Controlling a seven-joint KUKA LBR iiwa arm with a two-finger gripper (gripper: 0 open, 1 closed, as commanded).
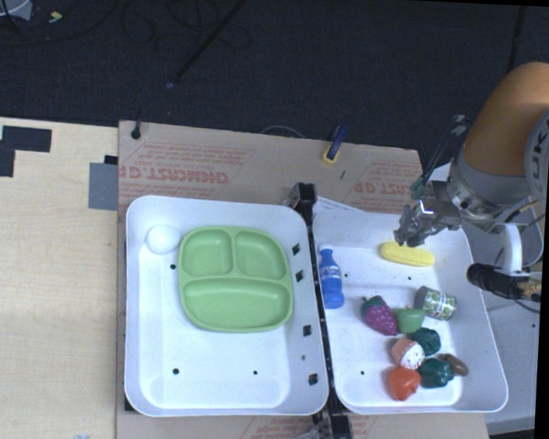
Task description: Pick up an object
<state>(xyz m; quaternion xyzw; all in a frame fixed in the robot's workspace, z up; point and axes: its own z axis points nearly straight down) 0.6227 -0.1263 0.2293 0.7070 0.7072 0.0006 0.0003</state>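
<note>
My gripper [410,233] hangs over the far part of the right bin [357,381], just above the left end of a yellow corn cob [408,255] that lies flat on the bin floor. Nothing shows between the fingers. Nearer the front lie a blue bottle [330,279], a purple grape bunch [378,314], a small tin can [435,303], a green cup [409,319], and a cluster of red, white and dark green toy foods [416,365].
The left bin [145,364] holds a green divided plate [235,278] and a white ball [162,239] in its far left corner. A black divider clip runs between the bins. A blue and yellow clamp [334,145] sits on the cardboard behind.
</note>
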